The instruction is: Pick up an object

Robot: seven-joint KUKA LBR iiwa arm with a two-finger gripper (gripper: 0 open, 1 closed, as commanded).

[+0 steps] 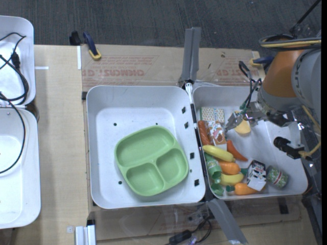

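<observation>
Dark carpet up top, a pale wooden desk [56, 111] below it, and two white bins side by side. The left bin [102, 106] carries a green divided plate [150, 161]. The right bin [294, 188] holds the clutter: a yellow banana [218, 152], an orange carrot [236, 150], a small milk carton [256, 173]. The arm reaches in from the right, and the tool [236, 120] sits low over the right bin's upper half, fingers parted narrowly with nothing seen between them. Just right of the tips lies a pale yellow cheese-like wedge [243, 127], almost touching. That looks the likeliest target: a slight shift toward the wedge, then close.
</observation>
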